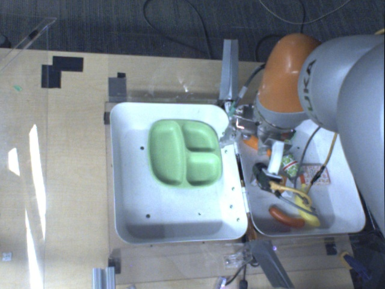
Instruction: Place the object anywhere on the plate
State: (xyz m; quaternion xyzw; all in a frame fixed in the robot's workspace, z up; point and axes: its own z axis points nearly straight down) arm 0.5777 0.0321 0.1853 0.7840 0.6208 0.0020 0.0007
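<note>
Arm [337, 83]: enters from the right, wrist over the upper part of the right bin [352, 218].
Gripper [258, 138]: low at that bin's upper left corner; grip state cannot be made out.
Objects [289, 191]: a jumbled pile just below and right of the gripper.
Plate [183, 152]: green, in the left bin [129, 203], centre frame.

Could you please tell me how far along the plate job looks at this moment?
Nothing looks done yet: the green plate in the left bin has no object on it. The arm is over the right bin, above its clutter, including a hot dog. Picking one object and placing it remains.
</note>
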